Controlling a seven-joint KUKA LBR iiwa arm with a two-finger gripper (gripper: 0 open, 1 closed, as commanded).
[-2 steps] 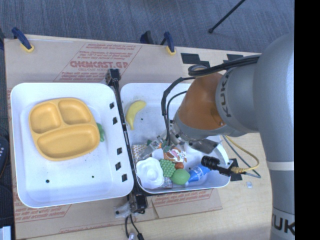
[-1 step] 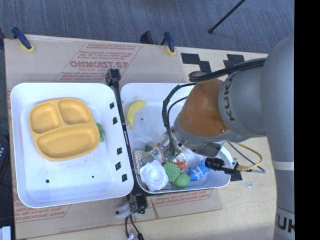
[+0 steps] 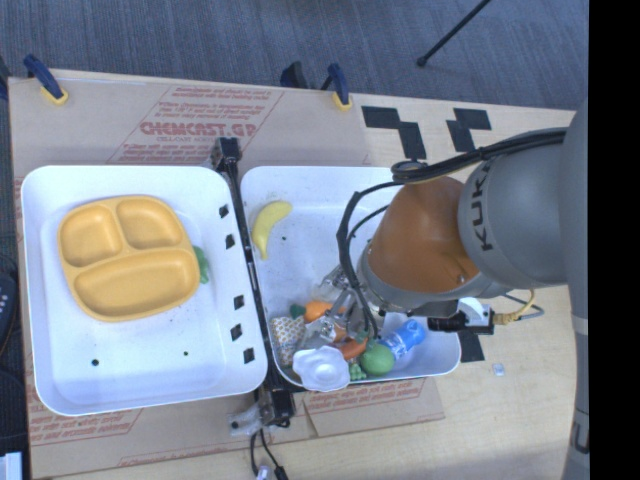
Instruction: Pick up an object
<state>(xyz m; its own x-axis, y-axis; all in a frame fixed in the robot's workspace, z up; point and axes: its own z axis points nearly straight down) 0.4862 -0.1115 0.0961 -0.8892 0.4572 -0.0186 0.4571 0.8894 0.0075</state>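
The arm's orange band (image 3: 425,238) hangs over the right bin (image 3: 300,183), and below it the gripper (image 3: 343,313) reaches down into a heap of small items at the bin's front. In that heap lie an orange piece (image 3: 316,310), a green ball (image 3: 378,359), a blue and white bottle (image 3: 404,338), a white cup (image 3: 322,370) and a patterned item (image 3: 287,332). A yellow banana (image 3: 266,224) lies alone at the right bin's rear left. The wrist hides much of the gripper.
The left bin (image 3: 60,368) holds a yellow divided tray (image 3: 128,256) with a small green item (image 3: 203,266) at its right edge. A black divider (image 3: 240,258) runs between the bins. Cables loop around the wrist.
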